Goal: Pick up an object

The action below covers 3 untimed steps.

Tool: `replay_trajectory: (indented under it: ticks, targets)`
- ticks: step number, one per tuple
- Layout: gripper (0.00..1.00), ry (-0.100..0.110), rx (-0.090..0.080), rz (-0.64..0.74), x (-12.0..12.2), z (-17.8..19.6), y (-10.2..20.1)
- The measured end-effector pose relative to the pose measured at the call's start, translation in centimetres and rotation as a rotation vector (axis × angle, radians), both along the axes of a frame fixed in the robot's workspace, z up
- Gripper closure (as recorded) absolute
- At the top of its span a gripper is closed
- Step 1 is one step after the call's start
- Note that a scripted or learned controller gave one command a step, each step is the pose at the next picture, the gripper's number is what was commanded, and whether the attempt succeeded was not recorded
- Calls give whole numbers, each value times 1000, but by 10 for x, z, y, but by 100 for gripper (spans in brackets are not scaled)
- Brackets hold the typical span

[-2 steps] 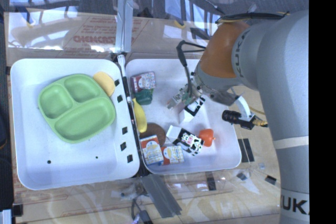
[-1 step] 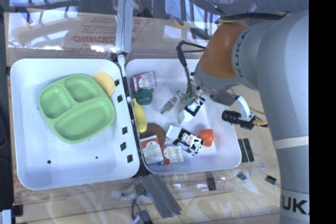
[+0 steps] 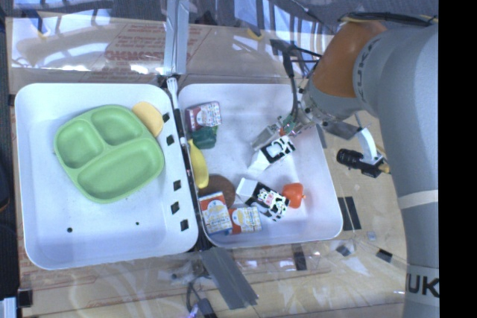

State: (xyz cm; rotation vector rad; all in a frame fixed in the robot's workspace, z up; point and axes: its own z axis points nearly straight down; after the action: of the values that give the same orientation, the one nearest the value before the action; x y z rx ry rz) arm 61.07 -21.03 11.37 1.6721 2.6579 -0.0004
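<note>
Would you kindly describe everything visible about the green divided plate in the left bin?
The green divided plate looks like matte light-green plastic, rounded, with three compartments: two smaller ones toward the far side and one long one nearer the camera. It lies flat, face up, in the left bin. A yellow object rests against its far right rim.

gripper (image 3: 274, 139): seen low in right bin (image 3: 317, 216), over black-white block (image 3: 277, 150)
left bin (image 3: 30, 182): green divided plate (image 3: 109, 151), yellow obj (image 3: 149, 117) at its rim
</note>
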Motion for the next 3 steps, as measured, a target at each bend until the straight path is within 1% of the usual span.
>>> replay_trajectory:
  ticks: [1,2,3]
  targets:
    - [0,2,1,-24,-6,-20,34]
    - [0,-3,11,-254,-6,-19,11]
    - [100,-4,5,-248,-5,-8,9]
